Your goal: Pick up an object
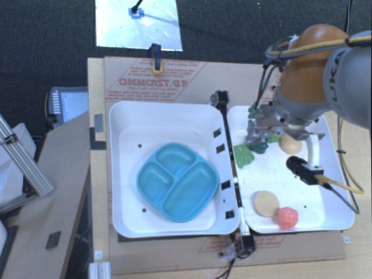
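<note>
– White bins, two, side by side on brown cardboard (154,81); what is in the left bin (150,131)?

– One blue plate (177,182) with three compartments; it lies flat on the floor, turned at an angle.

– And the right bin (326,205)?

– Five small things. A green leaf (243,156) lies near the wall shared with the left bin; a teal piece (259,147) touches the leaf on its far side; a cream lump (290,143) sits near the teal piece, further right; a tan disc (266,203) lies toward the front; a pink ball (287,217) sits just beside the disc, nearer the front rim.

– Where is the arm (314,68)?

– It reaches in from the right, grey with the orange band on top, over the back of the right bin; the gripper (256,137) hangs low at the back-left part of that bin, right above the teal piece.

– Spread or pressed together?

– I cannot tell; the wrist hides it from this angle. Whether it touches the teal piece I cannot tell either; I see nothing pinched; the leaf and the teal piece look to lie on the bin floor.
</note>
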You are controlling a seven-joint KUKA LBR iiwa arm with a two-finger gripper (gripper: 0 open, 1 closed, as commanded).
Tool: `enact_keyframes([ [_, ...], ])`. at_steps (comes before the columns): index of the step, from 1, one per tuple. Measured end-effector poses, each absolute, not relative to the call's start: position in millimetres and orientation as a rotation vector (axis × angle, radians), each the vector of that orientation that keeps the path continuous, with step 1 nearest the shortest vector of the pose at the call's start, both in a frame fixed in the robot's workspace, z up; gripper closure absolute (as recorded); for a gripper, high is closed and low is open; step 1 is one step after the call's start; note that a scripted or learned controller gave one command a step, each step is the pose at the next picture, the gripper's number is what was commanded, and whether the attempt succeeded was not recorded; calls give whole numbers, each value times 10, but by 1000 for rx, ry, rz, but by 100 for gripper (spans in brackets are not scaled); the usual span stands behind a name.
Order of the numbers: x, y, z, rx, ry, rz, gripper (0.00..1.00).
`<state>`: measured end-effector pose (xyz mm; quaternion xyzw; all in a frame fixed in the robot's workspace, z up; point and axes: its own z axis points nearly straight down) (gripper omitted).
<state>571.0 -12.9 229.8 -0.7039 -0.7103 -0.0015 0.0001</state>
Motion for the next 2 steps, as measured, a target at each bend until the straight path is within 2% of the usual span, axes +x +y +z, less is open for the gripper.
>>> enact_keyframes([
  [1,5526,393,2344,-2209,-2231,-4,100],
  [2,5426,955,2201,-2209,-2231,-2,100],
])
